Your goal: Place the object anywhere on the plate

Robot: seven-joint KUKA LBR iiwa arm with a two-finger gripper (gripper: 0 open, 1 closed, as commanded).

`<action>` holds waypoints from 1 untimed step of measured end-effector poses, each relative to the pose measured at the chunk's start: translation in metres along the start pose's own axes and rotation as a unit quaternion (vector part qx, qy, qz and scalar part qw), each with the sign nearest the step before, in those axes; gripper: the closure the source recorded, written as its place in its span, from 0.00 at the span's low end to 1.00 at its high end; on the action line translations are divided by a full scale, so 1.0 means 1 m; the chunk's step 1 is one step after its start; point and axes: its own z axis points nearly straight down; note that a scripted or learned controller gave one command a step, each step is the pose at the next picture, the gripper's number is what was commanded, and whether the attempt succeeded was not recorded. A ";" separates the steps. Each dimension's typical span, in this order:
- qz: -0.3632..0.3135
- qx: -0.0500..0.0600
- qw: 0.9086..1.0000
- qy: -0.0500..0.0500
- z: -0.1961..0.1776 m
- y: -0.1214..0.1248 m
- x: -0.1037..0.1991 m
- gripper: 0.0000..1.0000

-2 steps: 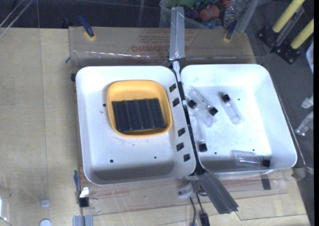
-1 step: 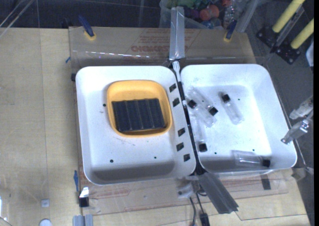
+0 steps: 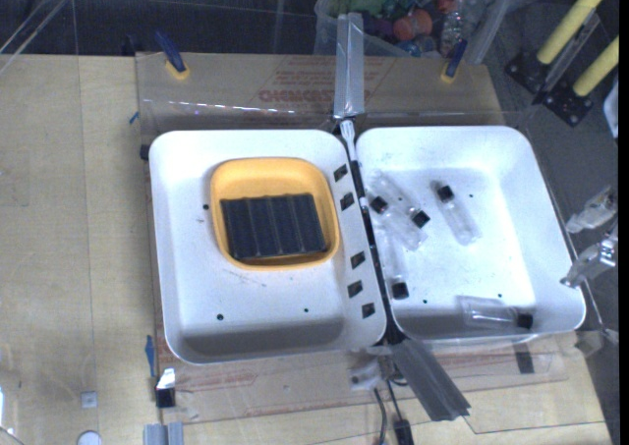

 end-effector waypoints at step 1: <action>-0.045 0.000 0.999 -0.001 -0.109 0.000 -0.001 0.00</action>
